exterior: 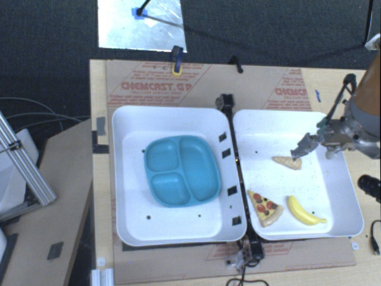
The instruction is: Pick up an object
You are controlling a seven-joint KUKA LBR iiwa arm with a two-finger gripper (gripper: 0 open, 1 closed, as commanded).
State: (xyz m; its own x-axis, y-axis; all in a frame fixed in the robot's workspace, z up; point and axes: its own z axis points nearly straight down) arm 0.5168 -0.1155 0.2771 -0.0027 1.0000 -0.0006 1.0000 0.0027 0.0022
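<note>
In the right bin [339,177] lie three toy foods: a tan wedge-shaped piece [287,162] near the middle, a pizza slice [265,206] at the front left, and a yellow banana [305,212] at the front. My gripper [315,152] hangs over the right bin's right half, reaching in from the right. Its fingers stand apart and nothing is between them. The left fingertip [299,150] is just above and right of the tan wedge, close to it.
The left bin [128,130] holds a blue divided plate [181,170]. A black divider with clips [229,154] runs between the bins. The bins rest on a cardboard sheet [155,85]. Cables cross the dark floor behind.
</note>
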